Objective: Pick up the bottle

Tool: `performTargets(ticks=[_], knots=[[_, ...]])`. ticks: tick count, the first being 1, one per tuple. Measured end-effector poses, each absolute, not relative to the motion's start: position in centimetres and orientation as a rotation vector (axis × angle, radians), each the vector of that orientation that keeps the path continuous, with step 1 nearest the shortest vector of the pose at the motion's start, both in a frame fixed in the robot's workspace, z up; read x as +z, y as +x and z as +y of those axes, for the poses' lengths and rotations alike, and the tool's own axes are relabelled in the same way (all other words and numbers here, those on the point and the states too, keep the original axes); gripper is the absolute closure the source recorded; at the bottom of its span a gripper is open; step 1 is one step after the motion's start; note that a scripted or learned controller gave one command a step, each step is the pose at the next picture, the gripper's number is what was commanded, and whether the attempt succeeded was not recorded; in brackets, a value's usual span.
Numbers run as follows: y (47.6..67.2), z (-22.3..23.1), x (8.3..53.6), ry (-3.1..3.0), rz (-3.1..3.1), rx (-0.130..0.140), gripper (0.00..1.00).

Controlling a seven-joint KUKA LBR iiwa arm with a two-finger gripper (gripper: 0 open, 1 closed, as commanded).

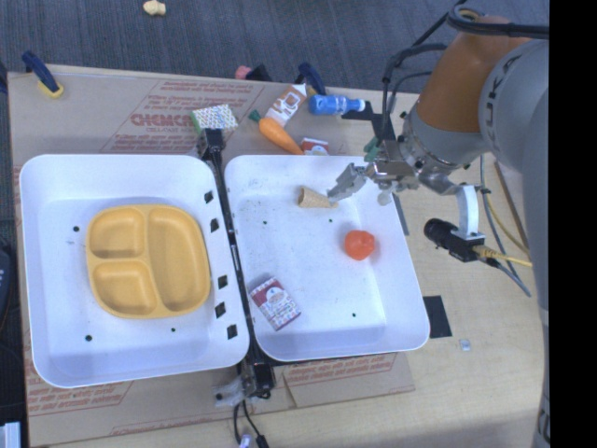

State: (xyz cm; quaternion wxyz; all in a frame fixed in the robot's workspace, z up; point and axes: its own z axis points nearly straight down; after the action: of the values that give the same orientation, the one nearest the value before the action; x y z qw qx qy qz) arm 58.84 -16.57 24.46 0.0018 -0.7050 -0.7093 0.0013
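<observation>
A blue bottle (332,105) lies on its side on the cardboard behind the right bin (401,292), outside it. A small white bottle with an orange label (285,105) lies just to its left. My gripper (364,187) hangs over the far right part of the right bin, below and a little right of the blue bottle and apart from it. Its fingers (346,182) are open with nothing between them. One fingertip is close to a tan wedge (315,198) lying in the bin.
The right bin also holds an orange-red ball (359,244) and a small red-and-white box (275,303). A yellow divided plate (147,259) fills the left bin (37,250). An orange carrot (278,135) and a checked packet (214,118) lie behind the bins.
</observation>
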Motion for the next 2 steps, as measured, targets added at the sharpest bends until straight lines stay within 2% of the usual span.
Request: performTargets(ticks=[1,2], knots=[[61.5,-14.7,9.2,-2.268,-2.170,0.003,0.00],[61.5,-14.7,10.2,-2.261,-2.174,0.006,1.00]])
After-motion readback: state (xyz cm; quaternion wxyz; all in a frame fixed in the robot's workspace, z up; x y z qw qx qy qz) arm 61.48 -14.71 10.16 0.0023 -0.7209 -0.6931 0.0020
